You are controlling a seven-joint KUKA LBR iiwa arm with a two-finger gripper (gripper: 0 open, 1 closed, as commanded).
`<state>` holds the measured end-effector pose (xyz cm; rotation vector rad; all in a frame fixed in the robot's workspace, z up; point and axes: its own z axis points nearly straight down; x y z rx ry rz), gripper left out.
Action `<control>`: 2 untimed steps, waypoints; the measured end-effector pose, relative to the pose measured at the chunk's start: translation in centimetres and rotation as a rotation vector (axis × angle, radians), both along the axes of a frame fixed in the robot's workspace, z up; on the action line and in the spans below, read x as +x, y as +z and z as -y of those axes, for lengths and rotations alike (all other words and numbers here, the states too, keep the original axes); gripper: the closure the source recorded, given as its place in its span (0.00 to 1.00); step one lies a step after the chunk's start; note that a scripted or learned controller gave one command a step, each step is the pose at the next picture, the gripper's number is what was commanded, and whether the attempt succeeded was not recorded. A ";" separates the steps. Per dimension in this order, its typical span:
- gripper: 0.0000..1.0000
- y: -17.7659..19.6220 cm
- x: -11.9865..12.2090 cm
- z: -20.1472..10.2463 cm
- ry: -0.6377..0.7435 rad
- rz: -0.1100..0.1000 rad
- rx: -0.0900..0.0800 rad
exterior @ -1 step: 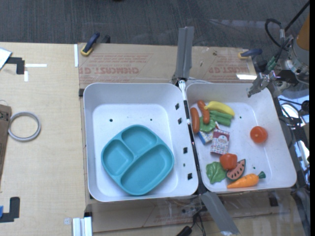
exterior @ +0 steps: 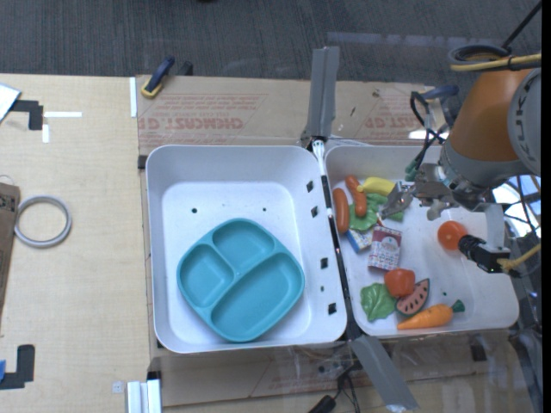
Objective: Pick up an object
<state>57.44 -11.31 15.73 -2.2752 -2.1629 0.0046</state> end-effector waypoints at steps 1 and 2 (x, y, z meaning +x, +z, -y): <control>0.00 -5.5 5.8 2.8 -0.192 0.004 -0.002; 1.00 -4.7 5.6 2.8 -0.189 -0.002 -0.003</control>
